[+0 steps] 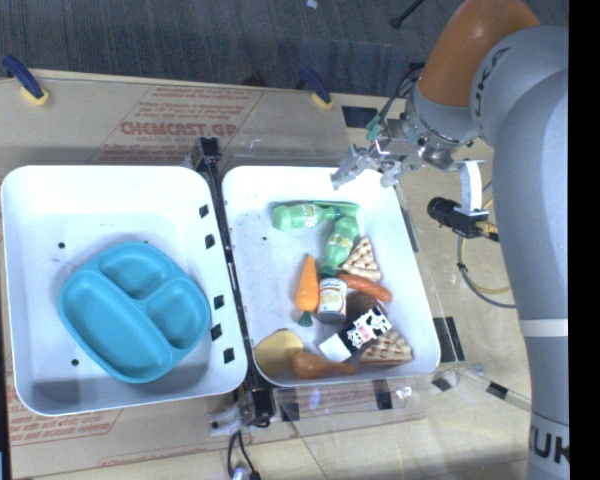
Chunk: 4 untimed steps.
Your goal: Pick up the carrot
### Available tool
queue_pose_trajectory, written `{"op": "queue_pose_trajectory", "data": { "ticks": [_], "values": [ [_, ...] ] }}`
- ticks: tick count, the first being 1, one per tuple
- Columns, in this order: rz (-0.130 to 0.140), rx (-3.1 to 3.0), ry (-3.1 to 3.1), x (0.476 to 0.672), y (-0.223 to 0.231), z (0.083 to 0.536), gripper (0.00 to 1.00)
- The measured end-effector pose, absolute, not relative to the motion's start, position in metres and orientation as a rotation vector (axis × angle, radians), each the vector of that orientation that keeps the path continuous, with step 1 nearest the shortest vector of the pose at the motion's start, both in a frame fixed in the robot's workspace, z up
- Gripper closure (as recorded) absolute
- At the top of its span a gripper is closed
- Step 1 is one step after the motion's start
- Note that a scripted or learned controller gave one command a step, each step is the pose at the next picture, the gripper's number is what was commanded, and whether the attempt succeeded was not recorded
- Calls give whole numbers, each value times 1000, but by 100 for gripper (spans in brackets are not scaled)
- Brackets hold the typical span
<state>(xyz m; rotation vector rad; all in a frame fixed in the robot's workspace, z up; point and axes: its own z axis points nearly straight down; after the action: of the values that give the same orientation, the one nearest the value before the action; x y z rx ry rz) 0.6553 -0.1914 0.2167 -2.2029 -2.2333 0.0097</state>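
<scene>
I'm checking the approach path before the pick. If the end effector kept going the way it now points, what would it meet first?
The end effector points left and down over the right bin's top rim. Straight on, it would probably meet the green bottle first, not the carrot, though depth is hard to judge.

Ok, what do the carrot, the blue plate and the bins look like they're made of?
Carrot: probably moulded plastic toy food, with a uniform orange body, green stub and smooth skin. Blue plate: likely plastic, one even turquoise colour with rounded moulded compartments and a soft sheen. Bins: apparently thin white plastic with rounded corners and a slightly glossy floor; the view is too coarse to be certain.
</scene>
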Motion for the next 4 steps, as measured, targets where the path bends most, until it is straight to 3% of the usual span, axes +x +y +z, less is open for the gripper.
{"op": "queue_pose_trajectory", "data": {
  "ticks": [1, 2, 3, 4],
  "values": [
    [19, -2089, -2322, 542, -143, 106, 0],
    [15, -2085, -2338, 546, -145, 120, 100],
    [17, -2082, -2342, 546, -144, 120, 0],
    [9, -2106, -2322, 533, -115, 91, 0]
  ]
}}
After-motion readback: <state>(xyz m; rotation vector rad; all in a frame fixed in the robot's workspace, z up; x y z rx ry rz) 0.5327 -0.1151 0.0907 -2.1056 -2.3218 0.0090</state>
